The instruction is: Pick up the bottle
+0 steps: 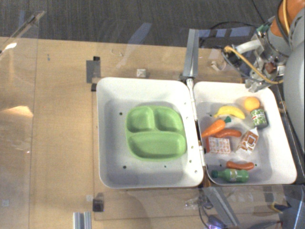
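From the camera view, the end effector (255, 82) hovers over the right bin's (281, 163) far rim; its state cannot be told. One green bottle (230, 175) lies well below and slightly left of it, against the near wall, long axis running left-right. Two sausages, two cartons, one carrot lie between.

Dark grey carpet floor (119, 8), light wooden bench top (52, 142), glare patch at left

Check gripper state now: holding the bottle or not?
Gripper: open or closed cannot be told; it sits above the right bin's far edge, nothing visibly held. Green bottle lies at the bin's near edge.
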